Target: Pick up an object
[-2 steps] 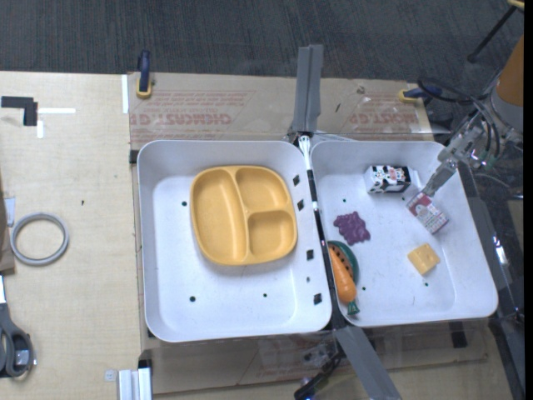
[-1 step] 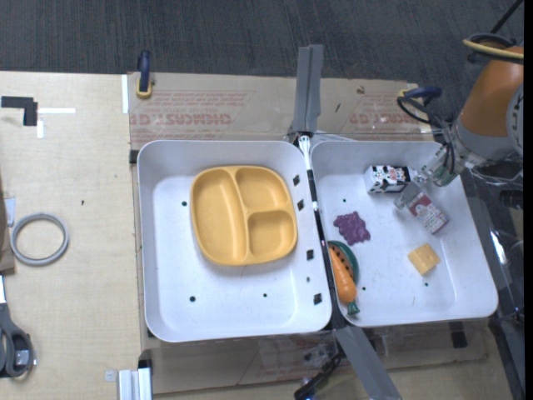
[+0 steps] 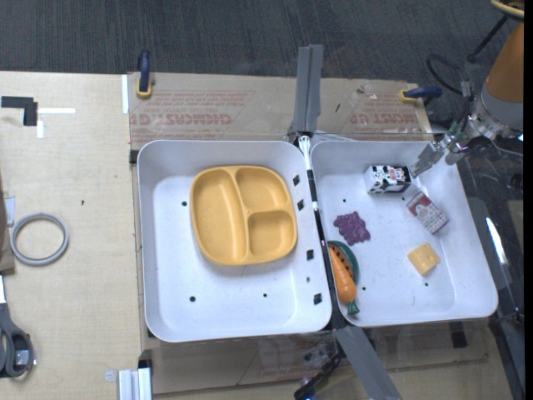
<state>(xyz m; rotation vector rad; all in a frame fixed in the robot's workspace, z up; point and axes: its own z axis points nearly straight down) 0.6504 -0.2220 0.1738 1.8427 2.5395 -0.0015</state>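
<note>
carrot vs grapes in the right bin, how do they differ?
The carrot is orange with a green tip, long and narrow; the grapes are a purple, lumpy, roughly round cluster. The carrot lies against the bin's left wall, partly over a green item; the grapes sit further into the bin on bare white floor. Both are toy foods lying in the right bin.

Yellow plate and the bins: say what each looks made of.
Yellow plate: looks like moulded plastic, matte, with rounded compartment walls and an even colour. Left bin and right bin: probably thin formed plastic, smooth white with soft glare along the rounded rims; coated metal cannot be ruled out.
</note>
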